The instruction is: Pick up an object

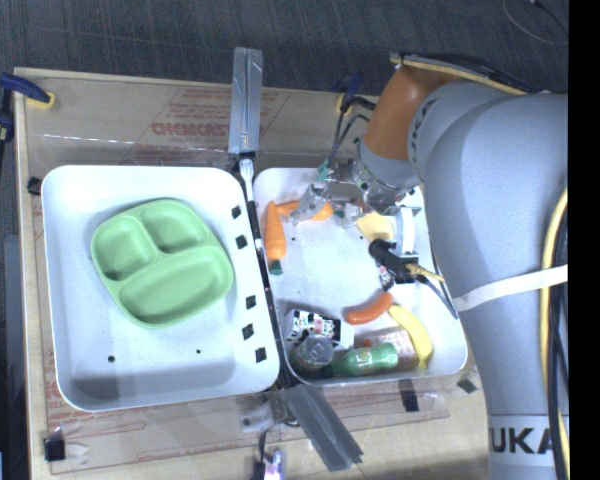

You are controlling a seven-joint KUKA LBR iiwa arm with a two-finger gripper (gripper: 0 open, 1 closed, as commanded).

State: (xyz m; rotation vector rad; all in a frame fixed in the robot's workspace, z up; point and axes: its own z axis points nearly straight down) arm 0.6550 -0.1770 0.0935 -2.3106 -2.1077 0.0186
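I read the grey KUKA arm (500, 268) as the biggest item on screen, filling the 3 o'clock side of the frame, its orange band (392, 108) sitting up toward 1 o'clock.

Left white bin (70, 268): holds a green divided plate (160, 258) with three compartments, lying flat at about the bin's centre, slightly toward 12 o'clock.

Right white bin (320, 268): all the small objects are here. The wrist comes down over its 1 o'clock corner. The gripper (332, 200) sits low at the bin's 12 o'clock end; I cannot tell from this angle how its pincer stands, or whether anything is in it.

An orange carrot-shaped piece (275, 230) lies along the bin's 10 o'clock wall, just beside the divider between the bins. A second orange piece (310, 208) lies right next to the gripper at 12 o'clock; contact is unclear to me. A pale yellow item (375, 226) sits at 2 o'clock, partly under the wrist.

At the 5 o'clock end I note a yellow banana (412, 333), with a reddish-orange sausage-like piece (366, 311) just beside it toward the centre. A green bottle (365, 360) lies on its side along the 6 o'clock wall. Next to it at 7 o'clock are a round metal can (315, 350) and a small black-and-white printed card or packet (313, 323), touching or nearly so.
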